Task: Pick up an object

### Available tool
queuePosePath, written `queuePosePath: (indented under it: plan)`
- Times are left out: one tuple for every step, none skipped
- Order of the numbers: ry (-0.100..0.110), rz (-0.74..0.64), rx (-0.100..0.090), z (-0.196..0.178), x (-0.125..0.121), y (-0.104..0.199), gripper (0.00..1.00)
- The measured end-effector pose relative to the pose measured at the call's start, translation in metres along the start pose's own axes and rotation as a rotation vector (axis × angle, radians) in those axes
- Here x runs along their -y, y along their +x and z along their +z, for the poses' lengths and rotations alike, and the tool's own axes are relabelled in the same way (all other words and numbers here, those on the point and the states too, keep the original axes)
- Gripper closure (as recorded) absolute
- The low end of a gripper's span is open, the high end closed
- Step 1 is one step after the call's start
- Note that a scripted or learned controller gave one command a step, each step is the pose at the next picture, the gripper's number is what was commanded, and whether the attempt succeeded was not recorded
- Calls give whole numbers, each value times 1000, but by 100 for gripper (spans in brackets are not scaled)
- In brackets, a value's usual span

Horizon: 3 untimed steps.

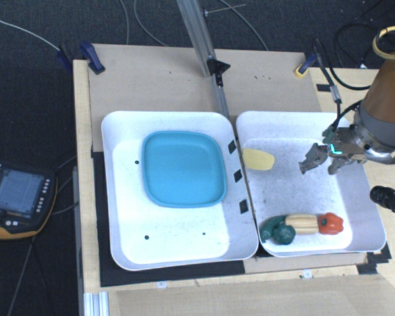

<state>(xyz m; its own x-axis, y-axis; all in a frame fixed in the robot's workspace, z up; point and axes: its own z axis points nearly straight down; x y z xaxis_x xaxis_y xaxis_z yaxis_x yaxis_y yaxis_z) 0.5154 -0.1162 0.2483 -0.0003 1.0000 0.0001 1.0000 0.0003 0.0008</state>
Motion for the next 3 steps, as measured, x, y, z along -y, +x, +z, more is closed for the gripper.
queuePosePath:
  plan:
    - [0,0,0,0,0,0,0]
    - [5,1,0,60,0,-7,0]
    - [4,0,0,102,1,-5,0]
